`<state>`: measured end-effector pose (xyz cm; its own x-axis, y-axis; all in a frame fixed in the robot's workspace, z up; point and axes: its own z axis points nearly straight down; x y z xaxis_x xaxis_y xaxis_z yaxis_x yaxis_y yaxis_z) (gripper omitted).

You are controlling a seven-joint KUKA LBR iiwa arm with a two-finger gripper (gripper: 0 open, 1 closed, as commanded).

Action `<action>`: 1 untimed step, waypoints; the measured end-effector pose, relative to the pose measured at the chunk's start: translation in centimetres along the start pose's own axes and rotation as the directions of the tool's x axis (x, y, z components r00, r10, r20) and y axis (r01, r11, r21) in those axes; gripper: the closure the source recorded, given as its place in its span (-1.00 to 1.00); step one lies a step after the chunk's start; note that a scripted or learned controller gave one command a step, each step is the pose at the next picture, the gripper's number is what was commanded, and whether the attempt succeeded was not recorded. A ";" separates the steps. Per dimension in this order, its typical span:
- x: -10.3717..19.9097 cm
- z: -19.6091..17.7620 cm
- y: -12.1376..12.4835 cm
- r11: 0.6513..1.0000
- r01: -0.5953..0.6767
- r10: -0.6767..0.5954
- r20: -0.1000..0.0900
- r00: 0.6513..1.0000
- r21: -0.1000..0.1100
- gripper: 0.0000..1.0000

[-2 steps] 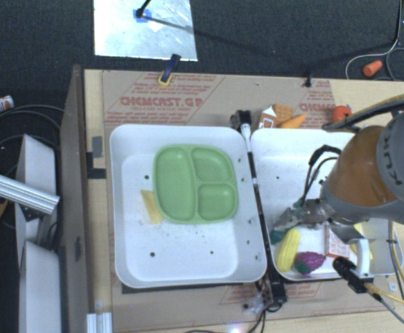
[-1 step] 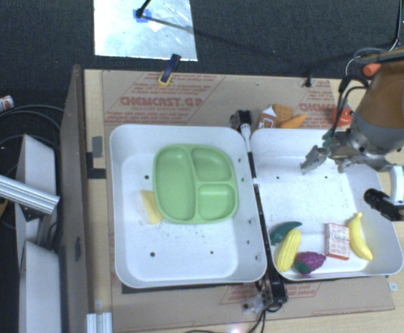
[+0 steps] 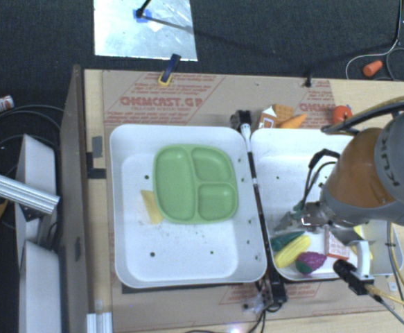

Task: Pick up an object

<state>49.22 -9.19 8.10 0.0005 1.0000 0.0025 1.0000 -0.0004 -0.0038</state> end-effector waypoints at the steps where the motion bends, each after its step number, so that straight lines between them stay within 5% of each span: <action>1: -6.9 -5.3 4.7 1.000 -0.002 0.002 0.009 1.000 -0.014 -1.00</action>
<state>53.94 -16.06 13.33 0.0026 1.0000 -0.0064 0.9999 -0.0025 0.0097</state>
